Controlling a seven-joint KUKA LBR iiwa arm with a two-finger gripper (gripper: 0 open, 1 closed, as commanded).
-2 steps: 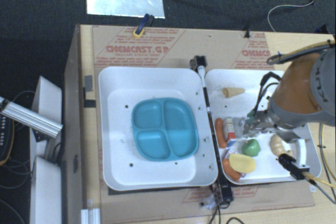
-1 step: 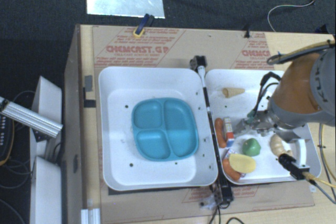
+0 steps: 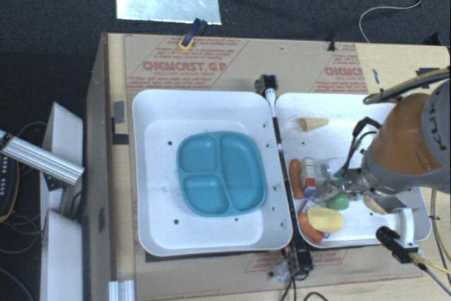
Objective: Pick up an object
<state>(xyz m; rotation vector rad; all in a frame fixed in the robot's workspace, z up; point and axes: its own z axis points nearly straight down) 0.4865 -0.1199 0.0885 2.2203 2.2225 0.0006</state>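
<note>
Objects cluster in the right bin point(image 3: 394, 109): a green piece point(image 3: 339, 202), a yellow one point(image 3: 325, 219) at its seven o'clock. Our gripper point(image 3: 330, 187) hangs over them; we cannot tell its state.

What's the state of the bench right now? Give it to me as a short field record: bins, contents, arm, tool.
left bin: holds a blue divided plate, lying flat near the middle
right bin: holds a beige cone-shaped piece near the far wall, an orange-red item by the divider, a yellow item, a green item
arm: reaches in from the right, low over the right bin
tool: down among the cluster beside the green item; finger state not readable
held object: none confirmed
</note>
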